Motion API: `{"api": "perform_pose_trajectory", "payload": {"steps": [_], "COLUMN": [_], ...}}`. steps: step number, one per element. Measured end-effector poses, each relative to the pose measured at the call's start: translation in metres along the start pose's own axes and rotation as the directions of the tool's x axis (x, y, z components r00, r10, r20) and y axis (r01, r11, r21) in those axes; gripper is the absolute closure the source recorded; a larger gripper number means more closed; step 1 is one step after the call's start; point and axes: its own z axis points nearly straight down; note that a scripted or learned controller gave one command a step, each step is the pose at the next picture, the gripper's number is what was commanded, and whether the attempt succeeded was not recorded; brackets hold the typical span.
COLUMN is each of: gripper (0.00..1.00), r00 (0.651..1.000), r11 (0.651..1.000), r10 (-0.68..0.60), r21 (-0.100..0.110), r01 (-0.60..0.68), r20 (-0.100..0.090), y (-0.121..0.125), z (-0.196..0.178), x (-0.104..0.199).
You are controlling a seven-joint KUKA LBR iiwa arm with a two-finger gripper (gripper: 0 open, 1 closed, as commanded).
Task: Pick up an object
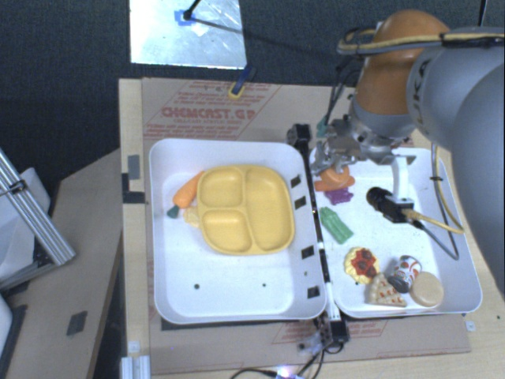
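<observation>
The end effector [335, 163] sits low at the right bin's [465, 287] far-left corner, hard against the dividing wall, directly over an orange toy [334, 181]. Its grip state cannot be determined. Open floor lies mid-bin, beside a green piece [336, 225].

The grey arm [465, 77] enters from the right and bends down toward the middle of the scene. Its orange band [394, 61] sits just above the wrist, with cables looping beside it. Below the band the wrist points downward, and the pincer [335, 164] hangs low at the arm's end, its metal parts crowded together and hard to separate.
</observation>
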Motion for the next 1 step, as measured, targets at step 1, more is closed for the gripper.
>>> {"api": "perform_pose_trajectory", "payload": {"steps": [1], "gripper": [1.0], "r00": [1.0], "r11": [1.0], "r10": [0.004], "r21": [0.0], "r01": [-0.004], "r20": [0.002], "y": [0.0036], "z": [-0.0021], "x": [0.0015]}}
